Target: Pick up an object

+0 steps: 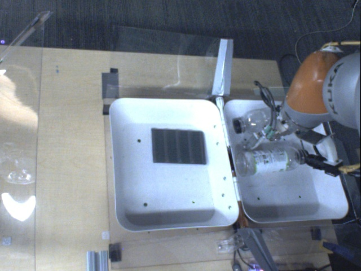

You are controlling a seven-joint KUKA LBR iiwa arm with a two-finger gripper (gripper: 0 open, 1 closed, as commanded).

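I can read no words or numbers here; the label on the clear bottle (269, 161) is too blurred.

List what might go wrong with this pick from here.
1. The clear bottle lying on its side in the right bin is round and smooth, so it may roll or slip from a pinch.
2. A second clear bottle lies close behind it; a descent could strike the wrong one.
3. Both sit near the wall shared with the left bin, leaving little room for the arm.
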